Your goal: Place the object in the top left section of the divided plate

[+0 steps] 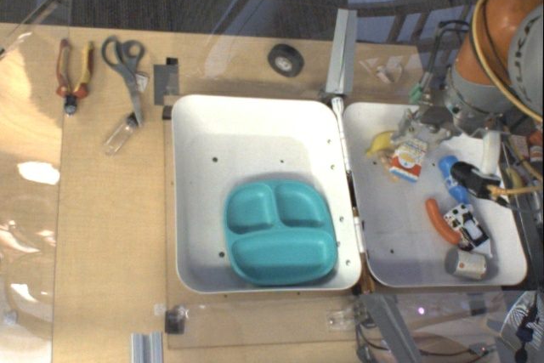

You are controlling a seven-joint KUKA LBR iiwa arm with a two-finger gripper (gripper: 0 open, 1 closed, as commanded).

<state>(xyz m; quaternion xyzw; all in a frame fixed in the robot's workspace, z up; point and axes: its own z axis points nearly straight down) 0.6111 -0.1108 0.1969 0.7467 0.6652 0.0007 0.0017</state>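
At the near edge of the left bin [195, 183] lies the teal divided plate [280, 234], its wide section nearest the camera and two smaller sections behind; all three look bare, so the top left section [252, 210] awaits its load. Across the divider, the right bin [382, 255] holds a clutter: a grey cylinder [467, 265], a black-and-white block [464, 223], an orange sausage-shaped piece [438, 219], a blue item [450, 170], then a small carton [409, 159] just beside a yellow banana-like piece [381, 142]. The gripper [422, 125] hovers over that far corner, close above the carton, which is probably the object meant. Whether its jaws are spread or closed I cannot tell; metalwork hides them. Crowding is the risk: a descent here could catch the banana too, or nudge the carton aside and come away with nothing.
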